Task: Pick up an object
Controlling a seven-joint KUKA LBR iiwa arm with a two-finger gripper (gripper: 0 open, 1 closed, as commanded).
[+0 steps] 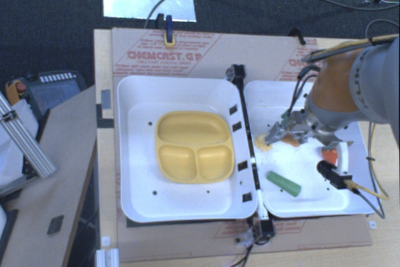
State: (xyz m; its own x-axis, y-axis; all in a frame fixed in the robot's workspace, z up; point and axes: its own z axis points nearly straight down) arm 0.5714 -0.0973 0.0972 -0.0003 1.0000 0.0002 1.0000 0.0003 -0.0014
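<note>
**Reach into the right bin, grasp not yet shown**

The pale wooden bench [75, 134] carries two shallow white bins side by side. The left white bin [134, 134] holds a yellow plastic plate with three compartments [190, 146], lying flat near its middle. The right white bin [275, 100] holds the smaller things. The grey arm with its orange band [350, 81] leans in from the right and low over this bin.

The end effector [279, 133] sits close above the bin floor near the divider, just beside a small orange-and-yellow object [275, 142] that lies partly under it. Whether it is apart or together, or clamped on anything, I cannot tell: the metal parts blur into each other here. A green oblong block [284, 184] lies well apart toward the near edge of the same bin, and a small red-orange piece [331, 154] sits under the arm's far side.

As I judge it, the step in hand is the descent onto the orange-and-yellow object. The next move calls for closing squarely around it, then lifting straight up to check that it comes along.
</note>
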